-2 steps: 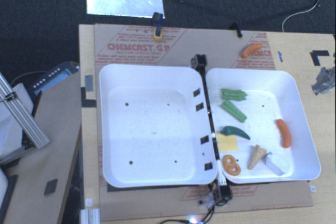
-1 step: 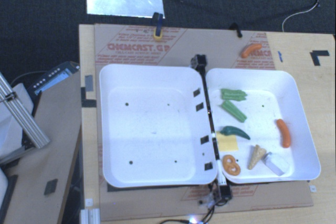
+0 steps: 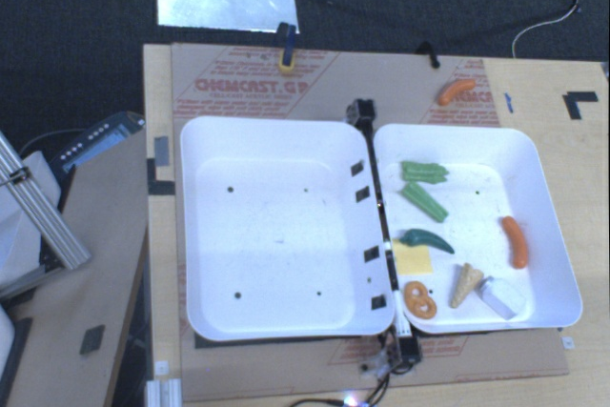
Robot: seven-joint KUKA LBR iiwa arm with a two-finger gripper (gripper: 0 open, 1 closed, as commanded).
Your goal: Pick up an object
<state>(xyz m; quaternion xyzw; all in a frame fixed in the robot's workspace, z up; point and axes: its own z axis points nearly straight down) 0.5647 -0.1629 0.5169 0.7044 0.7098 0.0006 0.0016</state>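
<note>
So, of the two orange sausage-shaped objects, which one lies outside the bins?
The orange sausage on the brown board beyond the right bin, near the far edge. The other sausage lies inside that bin, by its right wall.

You can read one piece of text: red block letters printed on the brown cardboard sheet [image 3: 315, 81] that lies on the bench [image 3: 562, 86] under the two white bins. Above the left bin [image 3: 276, 133] the line looks like "CHEMCAST GP" [image 3: 250, 84], though the last letters are faint. More red print runs along the sheet's other edges, near the right bin [image 3: 534, 148] and below both bins, but you cannot make out those words.
</note>
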